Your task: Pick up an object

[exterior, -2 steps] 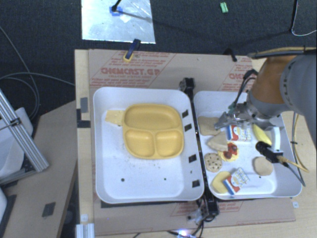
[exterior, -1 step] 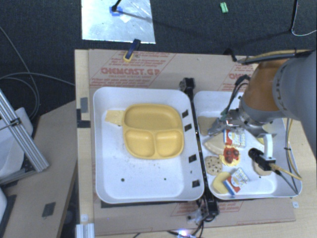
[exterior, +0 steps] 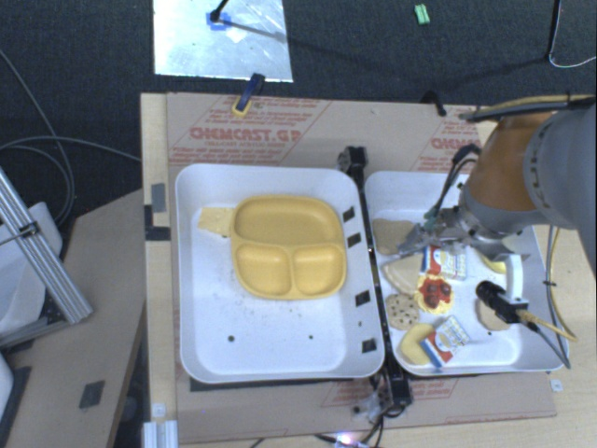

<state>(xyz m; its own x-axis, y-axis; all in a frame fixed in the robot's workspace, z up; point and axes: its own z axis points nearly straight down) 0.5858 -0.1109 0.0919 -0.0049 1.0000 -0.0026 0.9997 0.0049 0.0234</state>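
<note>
Camera view: arm (exterior: 522,171) bends down over right bin (exterior: 536,357), tool (exterior: 437,243) grip state indiscernible.

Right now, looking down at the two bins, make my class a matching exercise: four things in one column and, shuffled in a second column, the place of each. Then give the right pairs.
Things:
1. yellow divided plate
2. chocolate-chip cookie
3. grey metal sheet
4. small green piece

Places:
A. on the dark carpet, top right, beyond the bench
B. in the left bin
C. on the carpet, top left of the bench
D. in the right bin, near its left wall

Pairs: 1-B, 2-D, 3-C, 4-A
</note>
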